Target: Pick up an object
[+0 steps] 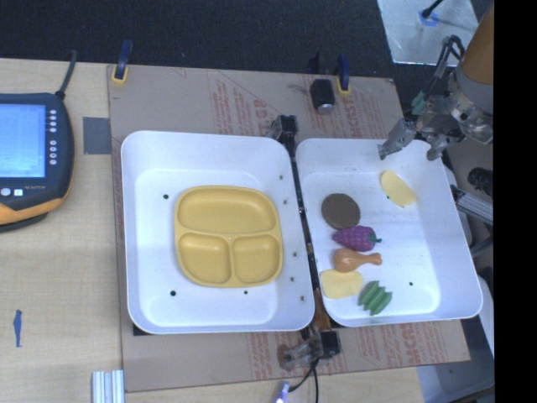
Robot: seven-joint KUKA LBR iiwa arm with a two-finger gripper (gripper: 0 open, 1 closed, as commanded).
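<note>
Two shallow white plastic bins side by side on a brown cardboard sheet. Left white bin (143,250) holds one thing: a yellow plastic three-compartment tray (228,234), lying flat near its middle, one long compartment at the far side, two smaller ones at the near side, nothing in them.

Right white bin (440,259) holds six toy food pieces. Pale yellow flat wedge (398,188) sits apart near the far right. Brown round disc (341,210) is near the bin's left-middle. Just below it is a purple grape bunch (356,238), touching or nearly touching the disc. Below that is an orange-brown drumstick (356,260), then a pale yellow flat blob (341,285) right against the drumstick. Green pea pods (375,297) lie just beside the blob, toward the near edge.

Grey two-finger gripper (413,141) sits over the far right corner of the right bin, above the rim, near the pale wedge but apart from it. One grey finger points left and down; jaw opening cannot be told at this angle. Nothing seen between the fingers.

Cardboard (243,107) has faint red print, not readable. Orange-and-black handheld pendant with a blue screen (29,154) lies on the bench at left; small text under the screen is too small to read. Blue clamps (122,61) hold the cardboard's far edge.
</note>
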